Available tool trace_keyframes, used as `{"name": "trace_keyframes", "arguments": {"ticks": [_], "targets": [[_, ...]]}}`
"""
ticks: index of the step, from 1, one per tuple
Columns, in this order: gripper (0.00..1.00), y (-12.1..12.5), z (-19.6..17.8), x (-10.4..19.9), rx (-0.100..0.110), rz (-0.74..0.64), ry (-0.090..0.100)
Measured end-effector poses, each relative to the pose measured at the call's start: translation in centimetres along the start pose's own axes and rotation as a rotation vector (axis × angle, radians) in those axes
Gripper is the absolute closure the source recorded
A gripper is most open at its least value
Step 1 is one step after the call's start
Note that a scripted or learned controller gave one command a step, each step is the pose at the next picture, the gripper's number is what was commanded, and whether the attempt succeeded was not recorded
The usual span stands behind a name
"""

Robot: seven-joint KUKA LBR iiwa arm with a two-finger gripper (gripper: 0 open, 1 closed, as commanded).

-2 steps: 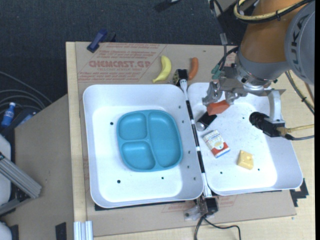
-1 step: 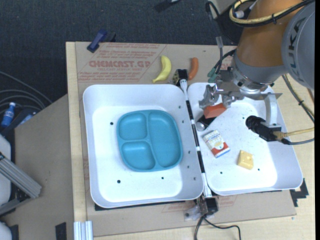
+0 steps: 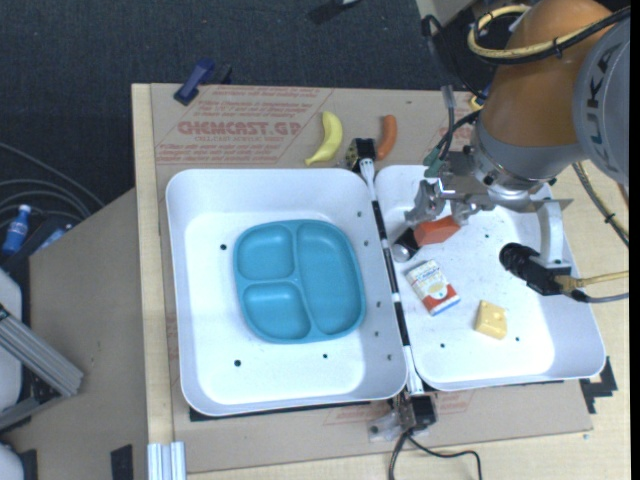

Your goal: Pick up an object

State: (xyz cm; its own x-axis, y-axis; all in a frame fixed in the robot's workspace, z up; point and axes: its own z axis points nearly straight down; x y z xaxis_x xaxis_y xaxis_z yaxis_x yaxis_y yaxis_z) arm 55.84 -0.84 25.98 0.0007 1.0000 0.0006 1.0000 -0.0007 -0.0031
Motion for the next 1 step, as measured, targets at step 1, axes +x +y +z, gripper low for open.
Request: {"name": "trace_keyframes", "arguments": {"ticks": [1], "targets": [[1.0, -0.1, 0.08, -1.55, 0.0, 0.0, 0.0]]}}
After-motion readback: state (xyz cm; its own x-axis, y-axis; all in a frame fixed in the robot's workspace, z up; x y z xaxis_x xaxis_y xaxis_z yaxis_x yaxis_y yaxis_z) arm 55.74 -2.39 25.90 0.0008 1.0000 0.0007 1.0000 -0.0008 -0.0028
